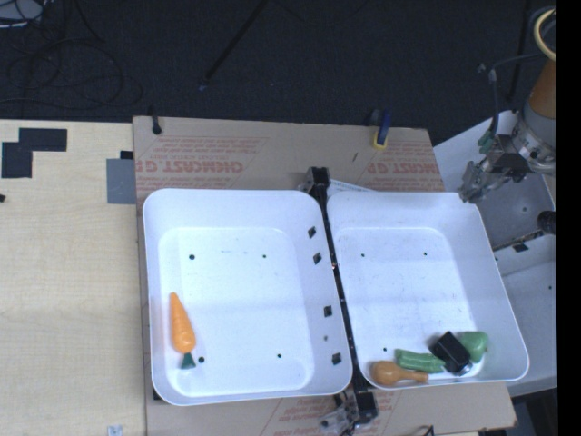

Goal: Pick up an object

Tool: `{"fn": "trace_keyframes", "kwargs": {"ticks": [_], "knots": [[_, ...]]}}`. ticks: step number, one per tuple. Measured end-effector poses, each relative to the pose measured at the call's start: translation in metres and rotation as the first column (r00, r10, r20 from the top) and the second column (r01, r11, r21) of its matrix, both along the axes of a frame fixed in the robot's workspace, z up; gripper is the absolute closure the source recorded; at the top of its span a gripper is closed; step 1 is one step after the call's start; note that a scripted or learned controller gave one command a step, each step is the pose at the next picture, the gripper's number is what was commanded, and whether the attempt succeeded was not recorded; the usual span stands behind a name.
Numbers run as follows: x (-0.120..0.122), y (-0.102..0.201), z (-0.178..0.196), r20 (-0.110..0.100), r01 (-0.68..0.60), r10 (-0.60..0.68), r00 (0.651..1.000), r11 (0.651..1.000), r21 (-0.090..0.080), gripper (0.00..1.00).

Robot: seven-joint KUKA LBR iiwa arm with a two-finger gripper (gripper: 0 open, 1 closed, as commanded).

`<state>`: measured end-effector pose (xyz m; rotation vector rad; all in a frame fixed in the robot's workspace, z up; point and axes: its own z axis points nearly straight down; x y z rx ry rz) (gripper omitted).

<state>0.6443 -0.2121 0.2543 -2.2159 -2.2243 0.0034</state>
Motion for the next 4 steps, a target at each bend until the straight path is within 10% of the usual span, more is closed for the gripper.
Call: {"fn": "trace_keyframes", "kwargs": {"ticks": [4], "knots": [[0.0,0.001,-0.05,-0.001,0.002,-0.002,1.0,1.0,0.001,1.0]]}}
